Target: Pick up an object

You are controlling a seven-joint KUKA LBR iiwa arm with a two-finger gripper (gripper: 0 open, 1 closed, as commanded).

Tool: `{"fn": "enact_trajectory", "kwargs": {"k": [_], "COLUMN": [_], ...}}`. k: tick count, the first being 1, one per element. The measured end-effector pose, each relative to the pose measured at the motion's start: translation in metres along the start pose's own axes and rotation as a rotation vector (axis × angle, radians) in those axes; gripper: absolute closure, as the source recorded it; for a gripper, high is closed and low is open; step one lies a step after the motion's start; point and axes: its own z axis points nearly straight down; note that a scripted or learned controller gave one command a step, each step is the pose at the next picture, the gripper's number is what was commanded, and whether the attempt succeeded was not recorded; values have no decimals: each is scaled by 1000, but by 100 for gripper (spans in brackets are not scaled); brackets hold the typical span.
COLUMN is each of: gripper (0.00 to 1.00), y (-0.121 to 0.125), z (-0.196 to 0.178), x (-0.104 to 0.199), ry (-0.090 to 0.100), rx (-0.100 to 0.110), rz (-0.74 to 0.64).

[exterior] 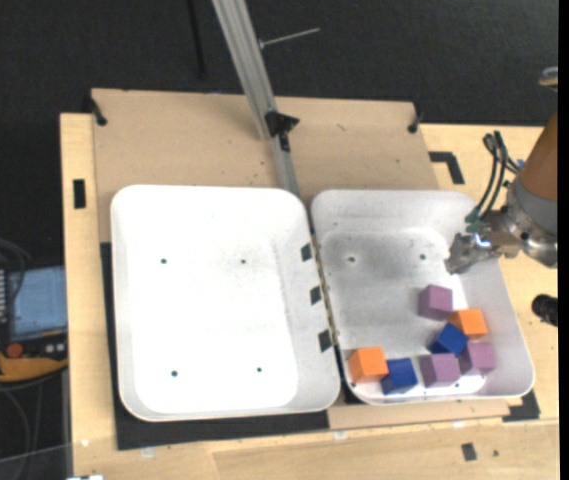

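While claw (pixel 461 258) hovers, purple block (pixel 435 301) just below-left, apart

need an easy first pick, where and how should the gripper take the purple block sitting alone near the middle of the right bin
Grip the lone purple block across its left and right side faces, coming straight down from above. It lies flat, apart from the orange block and blue block below it, so those faces look free. The gripper hangs just above it.

A single fixed camera looks down at a slant from above the pale wooden bench (pixel 244 128), far enough back to frame both shallow white plastic bins (pixel 214 298).
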Motion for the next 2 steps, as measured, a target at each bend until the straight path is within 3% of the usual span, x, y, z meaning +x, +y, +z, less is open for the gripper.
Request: {"fn": "enact_trajectory", "kwargs": {"k": [1,2], "gripper": [100,100], "y": [2,3], "z": [-30,-23], "x": [-2,54], "ry": [1,4], "rx": [2,7], "rz": [-8,-14]}}
